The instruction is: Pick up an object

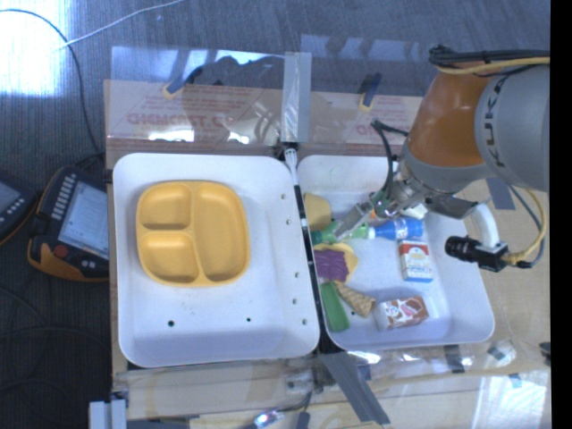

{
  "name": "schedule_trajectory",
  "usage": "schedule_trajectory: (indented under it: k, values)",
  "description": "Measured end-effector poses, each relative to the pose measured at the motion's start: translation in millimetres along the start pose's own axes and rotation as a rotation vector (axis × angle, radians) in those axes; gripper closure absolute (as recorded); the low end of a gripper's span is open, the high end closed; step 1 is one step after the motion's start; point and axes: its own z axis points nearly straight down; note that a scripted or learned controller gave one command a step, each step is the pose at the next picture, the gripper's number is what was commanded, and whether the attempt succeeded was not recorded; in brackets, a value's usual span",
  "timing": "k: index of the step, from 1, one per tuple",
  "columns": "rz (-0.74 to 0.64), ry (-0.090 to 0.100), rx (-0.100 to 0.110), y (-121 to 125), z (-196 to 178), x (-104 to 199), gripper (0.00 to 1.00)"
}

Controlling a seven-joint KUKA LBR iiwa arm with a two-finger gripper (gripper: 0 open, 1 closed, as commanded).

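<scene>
My gripper [351, 220] reaches down into the right bin [465, 324] from the arm's orange-banded wrist at the upper right. Its tip sits low over a cluster at the bin's left side: a yellow toy [315, 209], a green piece [332, 232] and a purple toy [332, 262]. Just right of the tip lies a small blue bottle [399, 231]. Whether anything is held cannot be made out.
The right bin also holds a red-and-white carton [416, 260], a red-and-white box [402, 311], a tan cone [358, 300] and a green stick [333, 308]. A yellow divided plate [192, 231] lies in the left bin [214, 329]. A pendant [67, 222] rests at far left.
</scene>
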Motion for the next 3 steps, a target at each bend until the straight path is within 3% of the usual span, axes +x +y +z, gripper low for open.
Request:
schedule_trajectory:
  k: [1, 2, 3]
  values:
    - [-0.222, 0.001, -0.001, 36.3, 0.1, 1.3, 0.00]
    - [-0.180, 0.001, 0.000, 53.2, 73.8, -51.6, 0.00]
    - [0.001, 0.013, 0.003, 46.9, 94.2, -116.2, 0.00]
